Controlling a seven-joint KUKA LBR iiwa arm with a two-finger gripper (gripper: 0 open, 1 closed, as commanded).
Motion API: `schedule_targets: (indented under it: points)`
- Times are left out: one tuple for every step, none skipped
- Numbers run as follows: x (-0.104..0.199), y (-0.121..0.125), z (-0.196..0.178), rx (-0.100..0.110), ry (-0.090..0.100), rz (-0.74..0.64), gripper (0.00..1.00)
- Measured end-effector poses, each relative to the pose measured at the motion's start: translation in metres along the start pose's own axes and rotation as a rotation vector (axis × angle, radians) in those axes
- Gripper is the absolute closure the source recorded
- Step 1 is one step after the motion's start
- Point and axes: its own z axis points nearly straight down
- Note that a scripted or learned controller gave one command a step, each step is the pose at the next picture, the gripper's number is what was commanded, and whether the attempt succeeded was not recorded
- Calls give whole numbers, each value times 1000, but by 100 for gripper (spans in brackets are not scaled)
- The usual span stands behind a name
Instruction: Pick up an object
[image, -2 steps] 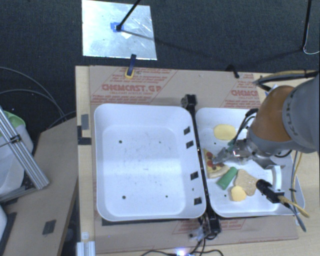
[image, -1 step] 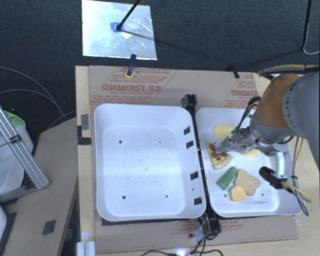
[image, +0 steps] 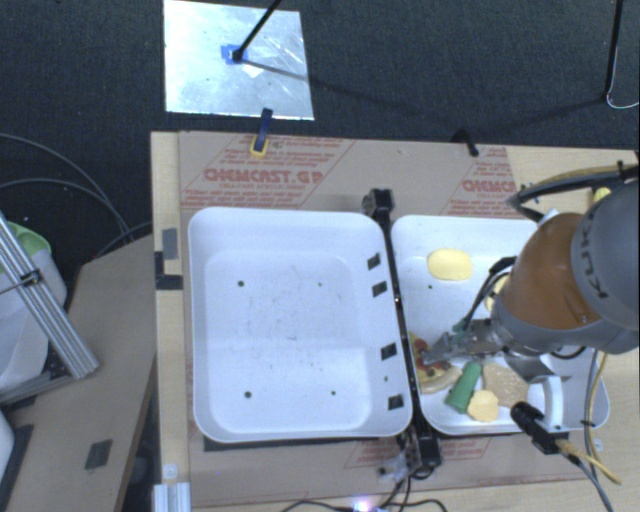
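Two white bins side by side on a cardboard-covered bench (image: 300, 170). Left bin (image: 290, 320): bare white floor. Right bin (image: 470, 235): holds the objects. Arm (image: 560, 280): grey with orange band, reaching over the right bin from the right. Gripper (image: 440, 348): low near the bin's left wall, above a cluster of objects; jaw state cannot be told. Green cylinder (image: 463, 387): tilted, just beside a pale yellow lump (image: 484, 405). Yellow oval (image: 450, 265): alone, toward the far wall.
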Motion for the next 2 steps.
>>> schedule_targets:
  points:
    - [1,4,-11,-2,6,-4,100]
    - [76,42,-131,-8,8,-17,100]
